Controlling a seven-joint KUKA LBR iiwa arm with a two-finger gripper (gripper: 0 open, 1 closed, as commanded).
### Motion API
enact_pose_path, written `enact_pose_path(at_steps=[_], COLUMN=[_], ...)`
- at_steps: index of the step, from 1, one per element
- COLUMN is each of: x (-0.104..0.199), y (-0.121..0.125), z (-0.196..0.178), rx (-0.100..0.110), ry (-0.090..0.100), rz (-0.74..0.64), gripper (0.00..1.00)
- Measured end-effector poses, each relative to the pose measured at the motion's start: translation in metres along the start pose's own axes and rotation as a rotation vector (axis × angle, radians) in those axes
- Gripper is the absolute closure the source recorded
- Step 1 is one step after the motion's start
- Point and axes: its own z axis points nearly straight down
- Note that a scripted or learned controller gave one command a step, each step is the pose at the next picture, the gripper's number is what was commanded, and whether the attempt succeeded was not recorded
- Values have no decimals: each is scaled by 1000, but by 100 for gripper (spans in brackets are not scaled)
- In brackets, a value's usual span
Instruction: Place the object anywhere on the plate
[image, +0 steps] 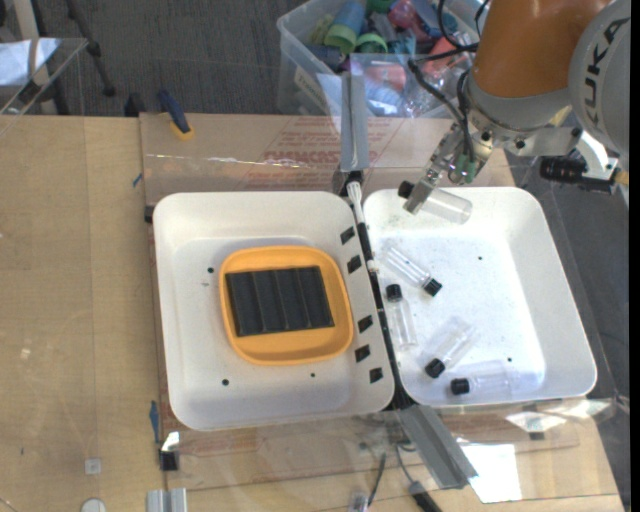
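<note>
Item: clear vial with black cap, clenched in the gripper, upper centre-right, raised above the right bin. Step: carry. Next: travel left over orange plate, centre-left; lower, release.

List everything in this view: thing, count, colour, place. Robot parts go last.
white bins: two, side by side on the bench.
plate: one, orange with a black ribbed centre, in the left bin.
clear vials with black caps: about five loose in the right bin, towards its near and middle part.
vial at the gripper: one, clear with a black cap, at the far edge of the right bin.
clear tub of mixed coloured items: one, behind the bins.
blue clip: one, on the bench's far left.
gripper: one, grey arm with orange band, over the right bin's far edge.
</note>
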Motion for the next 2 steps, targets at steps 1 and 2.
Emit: enact_pose_path(at_steps=[1, 2], x=[1, 2], y=[-8, 0], z=[-4, -24], rx=[0, -3], ry=[-1, -5], rz=[-32, -113], gripper=[100, 100])
